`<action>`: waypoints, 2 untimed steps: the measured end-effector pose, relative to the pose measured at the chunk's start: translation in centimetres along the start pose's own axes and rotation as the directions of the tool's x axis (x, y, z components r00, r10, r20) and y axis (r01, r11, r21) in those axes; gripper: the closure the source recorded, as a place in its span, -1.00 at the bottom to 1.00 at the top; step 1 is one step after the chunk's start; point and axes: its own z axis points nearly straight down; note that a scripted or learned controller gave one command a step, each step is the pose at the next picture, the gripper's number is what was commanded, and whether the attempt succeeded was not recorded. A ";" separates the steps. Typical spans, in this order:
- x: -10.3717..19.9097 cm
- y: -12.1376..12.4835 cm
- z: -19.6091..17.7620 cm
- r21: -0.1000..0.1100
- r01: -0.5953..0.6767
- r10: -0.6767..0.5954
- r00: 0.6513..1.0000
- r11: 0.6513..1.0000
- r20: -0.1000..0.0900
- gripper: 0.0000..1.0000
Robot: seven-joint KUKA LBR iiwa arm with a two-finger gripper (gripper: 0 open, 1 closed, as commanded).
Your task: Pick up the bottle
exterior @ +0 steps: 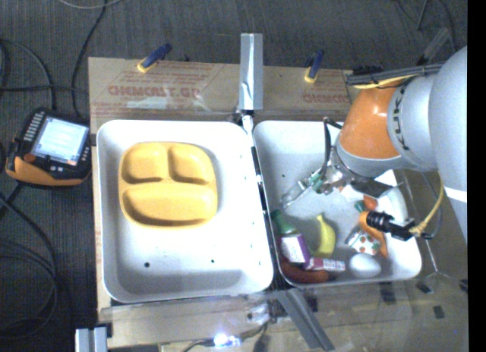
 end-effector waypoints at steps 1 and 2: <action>-1.9 3.5 -5.5 0.012 0.104 -0.104 0.994 0.994 -0.014 -1.00; 0.5 -2.5 0.0 0.000 0.150 -0.150 0.989 0.989 -0.005 -1.00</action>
